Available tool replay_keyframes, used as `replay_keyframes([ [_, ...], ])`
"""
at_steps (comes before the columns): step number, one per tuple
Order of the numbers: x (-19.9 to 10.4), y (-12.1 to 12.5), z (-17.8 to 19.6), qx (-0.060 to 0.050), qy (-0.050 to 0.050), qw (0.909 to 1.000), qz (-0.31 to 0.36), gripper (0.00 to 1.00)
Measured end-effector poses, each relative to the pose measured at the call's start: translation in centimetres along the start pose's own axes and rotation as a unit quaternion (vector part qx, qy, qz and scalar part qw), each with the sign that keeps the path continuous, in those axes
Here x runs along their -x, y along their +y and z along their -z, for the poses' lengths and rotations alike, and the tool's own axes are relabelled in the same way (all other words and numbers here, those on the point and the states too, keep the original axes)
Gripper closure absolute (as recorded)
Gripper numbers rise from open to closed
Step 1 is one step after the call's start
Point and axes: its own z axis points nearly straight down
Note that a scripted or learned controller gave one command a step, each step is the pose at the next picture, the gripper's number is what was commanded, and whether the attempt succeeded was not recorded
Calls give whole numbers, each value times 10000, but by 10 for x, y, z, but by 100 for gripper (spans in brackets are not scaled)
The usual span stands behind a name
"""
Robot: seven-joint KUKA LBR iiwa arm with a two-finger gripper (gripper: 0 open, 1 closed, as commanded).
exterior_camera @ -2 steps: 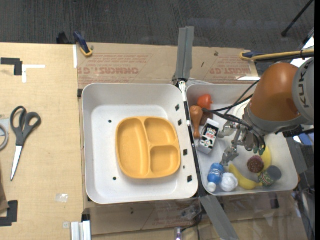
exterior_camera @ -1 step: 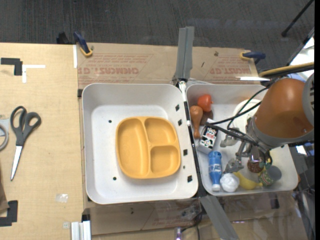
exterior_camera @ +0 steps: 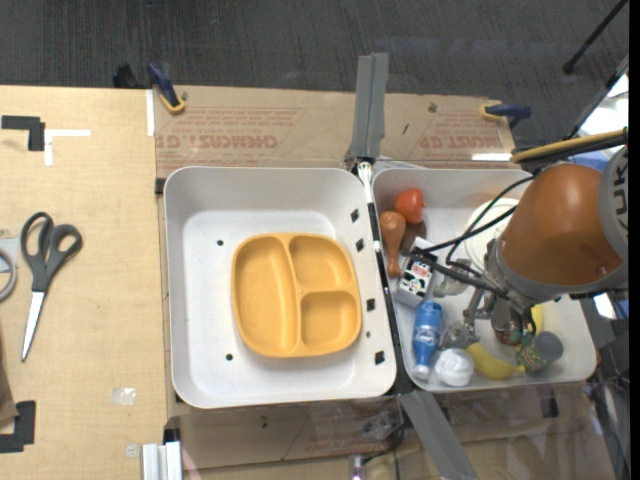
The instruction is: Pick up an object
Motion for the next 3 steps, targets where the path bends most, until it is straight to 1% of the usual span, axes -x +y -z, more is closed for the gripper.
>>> replay_keyframes([
  [1,-2,1,-1,-4,29,10000,33,0],
  [2,-1,4,0,-2,16,9996,289,0],
  [3,-1,4,0,-3,16,9996,298,0],
])
